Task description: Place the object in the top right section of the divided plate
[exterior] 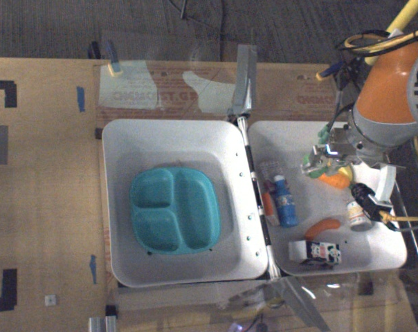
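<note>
The teal divided plastic plate (174,211) lies in the left white bin (119,144), all its sections bare, so nothing is placed yet. The likely object, an orange rounded toy (335,180), rests in the right white bin (278,140) just under the hand (322,159); whether that hand is wide, narrow or gripping cannot be told. Nearby lie a blue bottle (285,200), an orange-red oblong piece (322,227) and a small printed carton (322,252). Grasp, carry and placement all appear left.

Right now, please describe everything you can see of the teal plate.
The plate is teal, looks like smooth plastic, and has rounded corners. Raised ridges split it into three sections: two smaller ones on its left side and one long one on its right. It lies flat, slightly turned, near the middle of the left bin. All sections are bare.
</note>
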Controlling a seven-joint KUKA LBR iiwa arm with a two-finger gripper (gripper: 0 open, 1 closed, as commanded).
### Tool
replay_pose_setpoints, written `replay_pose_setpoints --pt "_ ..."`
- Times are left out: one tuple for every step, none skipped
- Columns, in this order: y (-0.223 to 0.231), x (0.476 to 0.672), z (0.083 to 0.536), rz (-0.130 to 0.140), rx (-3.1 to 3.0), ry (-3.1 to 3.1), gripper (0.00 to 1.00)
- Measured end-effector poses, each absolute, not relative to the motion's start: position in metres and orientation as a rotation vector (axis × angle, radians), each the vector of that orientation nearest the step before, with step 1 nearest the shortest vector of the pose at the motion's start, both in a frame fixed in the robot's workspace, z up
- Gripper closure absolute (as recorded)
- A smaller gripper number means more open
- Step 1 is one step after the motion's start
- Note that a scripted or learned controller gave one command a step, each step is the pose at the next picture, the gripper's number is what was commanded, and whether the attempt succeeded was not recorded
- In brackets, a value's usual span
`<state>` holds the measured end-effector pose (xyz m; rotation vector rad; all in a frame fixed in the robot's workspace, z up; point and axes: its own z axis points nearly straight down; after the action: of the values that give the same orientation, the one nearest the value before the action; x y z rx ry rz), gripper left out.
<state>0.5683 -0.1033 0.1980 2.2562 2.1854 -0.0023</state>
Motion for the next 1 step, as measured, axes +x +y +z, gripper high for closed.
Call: replay_pose_setpoints --pt "-0.0500 0.5133 0.1841 -0.001 2.115 2.325 1.00"
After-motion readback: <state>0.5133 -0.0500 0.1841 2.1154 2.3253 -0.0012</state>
